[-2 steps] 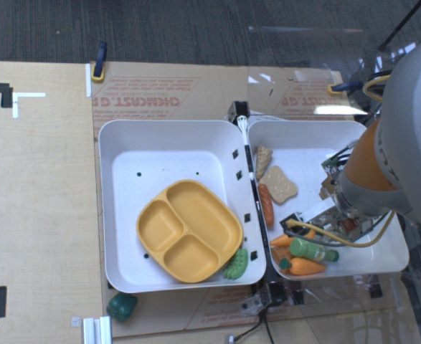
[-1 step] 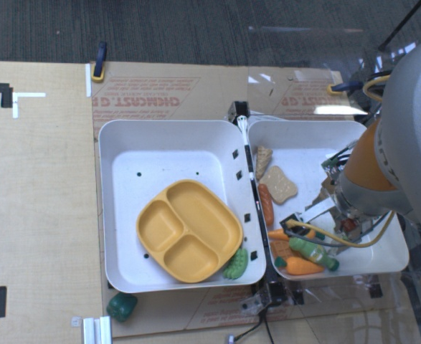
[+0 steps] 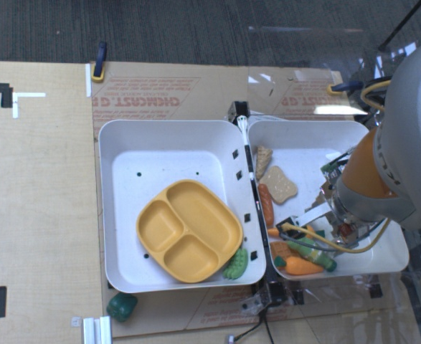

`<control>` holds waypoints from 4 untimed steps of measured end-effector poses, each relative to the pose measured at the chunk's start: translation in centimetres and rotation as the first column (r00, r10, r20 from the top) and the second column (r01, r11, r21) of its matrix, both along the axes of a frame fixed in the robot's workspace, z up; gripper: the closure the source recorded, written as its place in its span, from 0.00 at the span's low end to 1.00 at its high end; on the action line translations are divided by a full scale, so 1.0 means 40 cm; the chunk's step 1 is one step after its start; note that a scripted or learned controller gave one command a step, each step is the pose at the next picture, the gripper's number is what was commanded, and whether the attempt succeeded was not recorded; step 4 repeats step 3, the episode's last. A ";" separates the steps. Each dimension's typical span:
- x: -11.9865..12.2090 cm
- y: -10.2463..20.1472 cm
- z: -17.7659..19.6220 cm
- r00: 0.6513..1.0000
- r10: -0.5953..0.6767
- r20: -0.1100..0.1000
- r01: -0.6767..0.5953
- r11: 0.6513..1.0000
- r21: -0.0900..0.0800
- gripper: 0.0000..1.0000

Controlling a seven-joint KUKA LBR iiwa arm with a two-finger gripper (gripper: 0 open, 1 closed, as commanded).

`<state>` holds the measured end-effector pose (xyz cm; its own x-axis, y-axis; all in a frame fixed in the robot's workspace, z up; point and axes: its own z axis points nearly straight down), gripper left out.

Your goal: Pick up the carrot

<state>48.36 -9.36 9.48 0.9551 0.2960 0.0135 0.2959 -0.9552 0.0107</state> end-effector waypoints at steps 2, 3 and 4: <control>0.000 0.000 0.000 0.999 -0.047 0.000 0.047 0.999 0.000 0.00; 0.000 -0.007 0.001 0.996 -0.089 0.002 0.089 0.996 0.002 0.00; 0.000 -0.007 0.001 0.996 -0.089 0.002 0.089 0.996 0.002 0.00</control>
